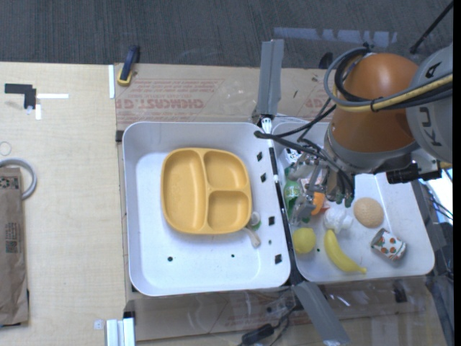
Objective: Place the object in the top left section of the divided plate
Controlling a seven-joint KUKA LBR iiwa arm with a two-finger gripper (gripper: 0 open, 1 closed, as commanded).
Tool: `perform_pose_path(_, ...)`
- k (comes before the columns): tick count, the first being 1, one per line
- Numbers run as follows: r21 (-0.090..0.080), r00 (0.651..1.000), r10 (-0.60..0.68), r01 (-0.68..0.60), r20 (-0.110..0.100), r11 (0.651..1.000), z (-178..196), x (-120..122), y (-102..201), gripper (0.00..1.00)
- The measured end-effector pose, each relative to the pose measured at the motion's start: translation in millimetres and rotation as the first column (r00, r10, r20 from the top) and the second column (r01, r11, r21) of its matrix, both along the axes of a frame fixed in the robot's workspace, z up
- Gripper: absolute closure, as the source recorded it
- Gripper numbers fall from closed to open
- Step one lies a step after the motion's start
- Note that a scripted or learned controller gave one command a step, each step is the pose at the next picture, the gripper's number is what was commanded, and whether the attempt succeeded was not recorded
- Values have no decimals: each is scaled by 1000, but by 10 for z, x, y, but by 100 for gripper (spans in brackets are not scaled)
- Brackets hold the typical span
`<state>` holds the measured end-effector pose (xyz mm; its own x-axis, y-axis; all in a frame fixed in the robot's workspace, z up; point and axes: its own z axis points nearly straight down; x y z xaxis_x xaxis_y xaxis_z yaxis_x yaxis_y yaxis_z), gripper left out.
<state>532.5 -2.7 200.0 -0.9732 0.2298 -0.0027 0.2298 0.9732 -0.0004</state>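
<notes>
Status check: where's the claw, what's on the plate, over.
Claw low over right bin, among toy food; grip unclear. Divided plate in left bin, all sections bare. Banana, lemon close by.

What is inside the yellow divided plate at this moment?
Nothing can be seen in the yellow divided plate; its three sections show bare. No part is covered. It lies in the left bin.

The arm's orange band (374, 99) hides much of the right bin (421, 262); a brown paper bag (12, 244) is cut off at left edge.
</notes>
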Motion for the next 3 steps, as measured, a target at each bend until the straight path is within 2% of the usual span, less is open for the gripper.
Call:
perform_pose_path(1, 1, 946, 326, -326, -3, 946, -88, -525, 766, 0)
perform_pose_path(2, 1, 984, 180, -180, -4, 984, -726, -418, 1527, 0)
perform_pose_path(3, 1, 981, 193, -193, 8, 981, -1059, -516, 2203, 0)
